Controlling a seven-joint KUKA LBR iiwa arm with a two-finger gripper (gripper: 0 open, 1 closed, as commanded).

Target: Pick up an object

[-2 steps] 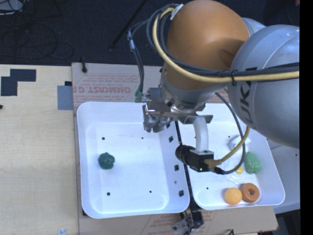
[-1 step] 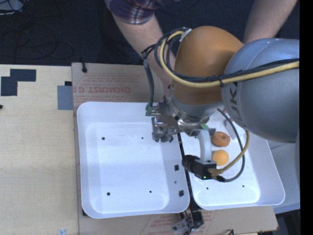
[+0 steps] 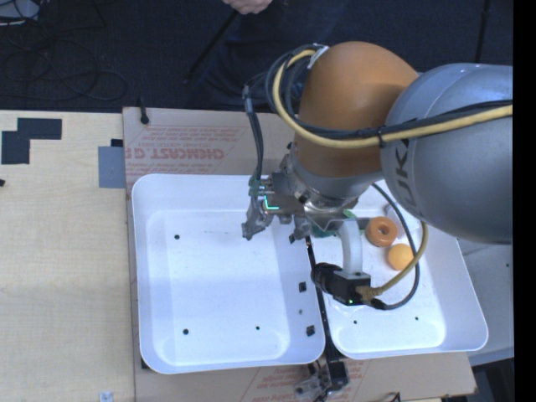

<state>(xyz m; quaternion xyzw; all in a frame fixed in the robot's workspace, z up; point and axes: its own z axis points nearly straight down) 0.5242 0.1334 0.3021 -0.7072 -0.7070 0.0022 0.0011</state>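
My gripper (image 3: 273, 229) hangs under the big orange wrist band, over the right side of the left bin (image 3: 159, 308), near the divider between the bins. Its two dark fingers stand apart, one finger (image 3: 250, 227) on the left and one nearer the divider, with nothing between them. In the right bin (image 3: 419, 333) lie an orange ring (image 3: 382, 231) and an orange ball (image 3: 400, 256), both to the right of the gripper and apart from it. A small green object (image 3: 348, 215) peeks out from under the arm beside the ring, mostly hidden.
The arm's bulk covers the far part of the right bin. A black cable connector (image 3: 339, 285) with a green light hangs over the right bin's left side. A cardboard sheet (image 3: 184, 145) lies behind the bins. A wooden bench (image 3: 59, 266) extends to the left.
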